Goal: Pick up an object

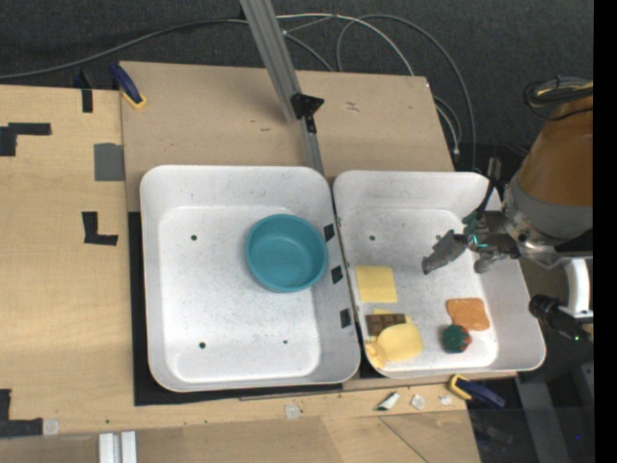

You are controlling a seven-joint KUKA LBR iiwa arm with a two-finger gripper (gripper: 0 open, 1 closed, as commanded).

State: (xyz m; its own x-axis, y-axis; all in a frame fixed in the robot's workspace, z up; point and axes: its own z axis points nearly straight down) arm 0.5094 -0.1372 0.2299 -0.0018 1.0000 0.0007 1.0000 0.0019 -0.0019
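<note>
A pale wooden surface [58, 258] fills the left and middle, marked with black tape pieces [93, 228] and a grey patch [108, 161] near its left edge. A metal pole [275, 56] slants down from the top edge. Behind the surface lies dark floor [463, 17], crossed by looping cables [386, 37]. Blue-and-yellow clamps [128, 86] grip the surface's far left and near right corners.

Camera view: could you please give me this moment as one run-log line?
gripper: over right bin, nothing held | right bin: yellow block, orange piece, green ball | left bin: blue bowl
</note>
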